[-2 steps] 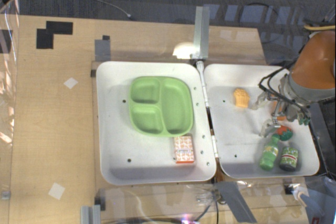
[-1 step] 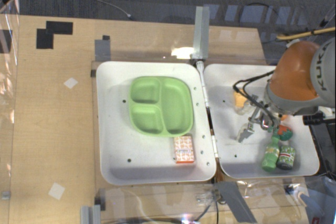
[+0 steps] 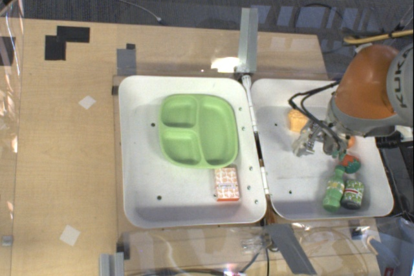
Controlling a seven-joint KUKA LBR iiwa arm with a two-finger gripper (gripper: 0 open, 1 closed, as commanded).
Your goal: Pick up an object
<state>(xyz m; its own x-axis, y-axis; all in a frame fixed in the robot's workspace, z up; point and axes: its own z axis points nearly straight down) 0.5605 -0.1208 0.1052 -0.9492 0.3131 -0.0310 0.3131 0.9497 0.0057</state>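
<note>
The tool (image 3: 312,143) hangs over the right bin (image 3: 284,191), beside a yellow block (image 3: 297,119); its opening is unclear, nothing visibly held.

One fixed camera looks down at a slant from above the bench (image 3: 65,139), framing both white bins (image 3: 139,203).

I see two white bins (image 3: 136,203) on a pale tan wooden bench (image 3: 58,158). At centre a lime-green divided plate (image 3: 197,129); below it a small box (image 3: 226,183), red-and-white patterned. On the right: a yellow chunk (image 3: 297,119), a green bottle (image 3: 334,190), a dark can (image 3: 353,194) with a red label. The arm (image 3: 369,90) shows orange and grey. Black tape shapes (image 3: 63,41) sit upper left.
</note>
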